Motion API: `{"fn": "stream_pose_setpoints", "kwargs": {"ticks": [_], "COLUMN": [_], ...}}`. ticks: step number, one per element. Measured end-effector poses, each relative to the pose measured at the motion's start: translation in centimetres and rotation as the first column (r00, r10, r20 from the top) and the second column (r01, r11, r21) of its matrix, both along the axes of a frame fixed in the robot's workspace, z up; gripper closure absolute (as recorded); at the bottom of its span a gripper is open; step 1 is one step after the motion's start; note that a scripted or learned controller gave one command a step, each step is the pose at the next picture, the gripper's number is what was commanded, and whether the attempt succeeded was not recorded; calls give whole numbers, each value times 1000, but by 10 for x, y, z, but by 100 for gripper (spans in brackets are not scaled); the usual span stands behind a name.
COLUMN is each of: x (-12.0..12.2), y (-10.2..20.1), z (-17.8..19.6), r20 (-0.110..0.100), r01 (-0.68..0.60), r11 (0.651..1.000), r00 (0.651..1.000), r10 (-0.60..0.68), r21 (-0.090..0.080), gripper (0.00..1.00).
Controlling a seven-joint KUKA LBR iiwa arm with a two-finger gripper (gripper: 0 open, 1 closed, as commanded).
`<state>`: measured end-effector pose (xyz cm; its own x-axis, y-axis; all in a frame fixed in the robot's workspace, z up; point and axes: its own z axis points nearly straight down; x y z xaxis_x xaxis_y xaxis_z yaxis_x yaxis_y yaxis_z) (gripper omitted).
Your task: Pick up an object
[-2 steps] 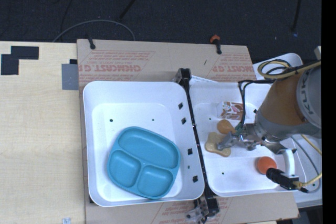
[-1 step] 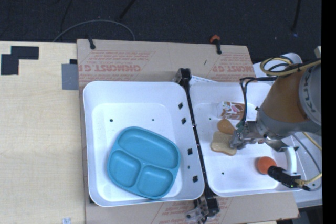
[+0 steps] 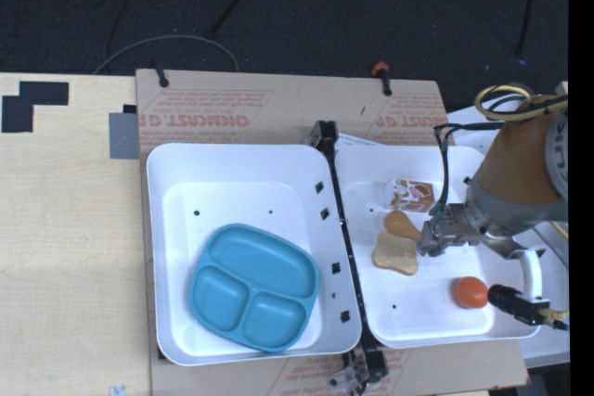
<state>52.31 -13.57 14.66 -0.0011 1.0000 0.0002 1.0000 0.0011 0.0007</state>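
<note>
In the right bin [image 3: 408, 322] lie a tan slice of toast [image 3: 395, 255], a small brown rounded piece [image 3: 401, 223] just above it, a red-and-white packet [image 3: 412, 194] further back, and an orange-red ball [image 3: 471, 292] near the front right. My gripper [image 3: 432, 238] hangs low over the right bin, just right of the toast and the brown piece, close to both. Nothing shows between its fingers. The arm's orange band and grey wrist cover the bin's right side.
The left bin [image 3: 176, 199] holds a blue divided plate [image 3: 252, 286] at its front. A black divider [image 3: 334, 227] runs between the two bins. Brown cardboard [image 3: 278, 111] lies under the bins, and a pale wooden bench [image 3: 65, 236] stretches to the left.
</note>
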Motion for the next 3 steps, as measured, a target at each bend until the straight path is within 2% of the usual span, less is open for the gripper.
{"fn": "stream_pose_setpoints", "kwargs": {"ticks": [2, 3], "x": [1, 14], "y": [14, 62], "z": [120, 105], "r20": [4, -5], "r01": [-1, -3], "r11": [1000, 1000], "r00": [1000, 1000], "r10": [1, 3], "r21": [-1, 2], "gripper": [100, 100]}}
